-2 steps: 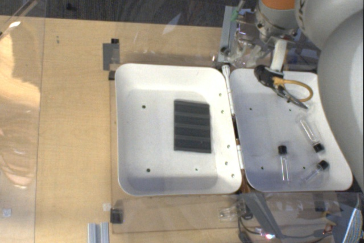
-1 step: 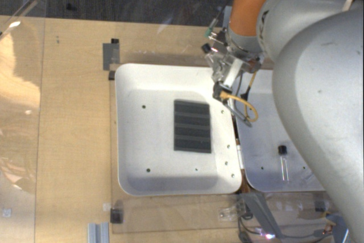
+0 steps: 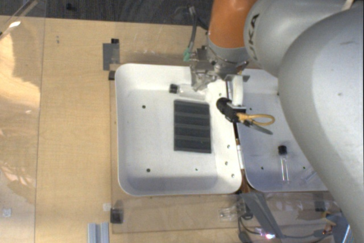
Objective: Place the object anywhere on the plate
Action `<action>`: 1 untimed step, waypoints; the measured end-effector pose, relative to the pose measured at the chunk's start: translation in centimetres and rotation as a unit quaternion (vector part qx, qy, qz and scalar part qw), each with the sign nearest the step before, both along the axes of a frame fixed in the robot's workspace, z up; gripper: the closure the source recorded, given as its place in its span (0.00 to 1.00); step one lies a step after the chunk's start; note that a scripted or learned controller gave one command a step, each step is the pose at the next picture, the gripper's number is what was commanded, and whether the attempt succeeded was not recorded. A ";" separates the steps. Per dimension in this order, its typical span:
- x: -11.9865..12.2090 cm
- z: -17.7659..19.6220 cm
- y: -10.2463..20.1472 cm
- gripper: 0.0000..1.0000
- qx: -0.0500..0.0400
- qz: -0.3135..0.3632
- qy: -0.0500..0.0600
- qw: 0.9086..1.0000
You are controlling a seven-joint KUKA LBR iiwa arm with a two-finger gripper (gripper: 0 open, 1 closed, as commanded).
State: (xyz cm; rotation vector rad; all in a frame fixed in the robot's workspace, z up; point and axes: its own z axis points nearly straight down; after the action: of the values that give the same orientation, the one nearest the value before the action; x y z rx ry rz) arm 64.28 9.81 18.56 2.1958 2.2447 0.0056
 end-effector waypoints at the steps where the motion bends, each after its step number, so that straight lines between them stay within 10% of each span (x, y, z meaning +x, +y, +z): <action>1: 1.4 -5.9 7.7 1.00 0.000 -0.055 0.001 0.998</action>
State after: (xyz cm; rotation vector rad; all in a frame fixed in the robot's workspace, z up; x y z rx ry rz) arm 65.71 17.52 12.62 2.3173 2.1218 0.0034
